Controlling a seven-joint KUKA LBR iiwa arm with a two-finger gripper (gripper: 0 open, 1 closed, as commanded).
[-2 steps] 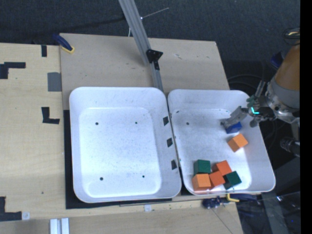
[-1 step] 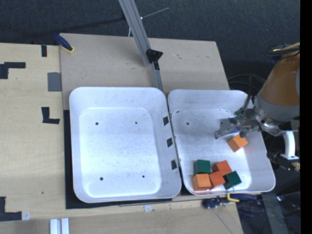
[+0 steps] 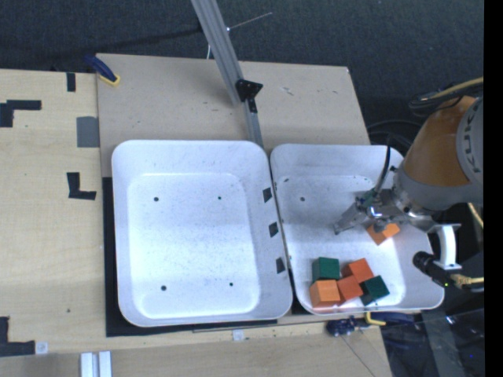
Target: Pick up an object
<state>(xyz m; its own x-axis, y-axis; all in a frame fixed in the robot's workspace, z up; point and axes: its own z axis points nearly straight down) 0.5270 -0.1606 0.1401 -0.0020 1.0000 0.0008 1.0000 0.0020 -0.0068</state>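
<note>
We look down on a pale wooden tabletop (image 3: 47, 234) marked with dark tape pieces, set against dark carpet, with a grey metal pole (image 3: 224, 45) crossing the upper part. Two white bins sit side by side: the left bin (image 3: 189, 154) and the right bin (image 3: 314, 157). The tool (image 3: 368, 217) hangs over the right bin; whether it is open or closed we cannot tell. An orange block (image 3: 384, 232) lies just beside it. Near the bin's front wall, green and orange blocks (image 3: 346, 281) cluster together.

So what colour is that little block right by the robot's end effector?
Orange. The block sits beside the end effector in the camera view.
</note>
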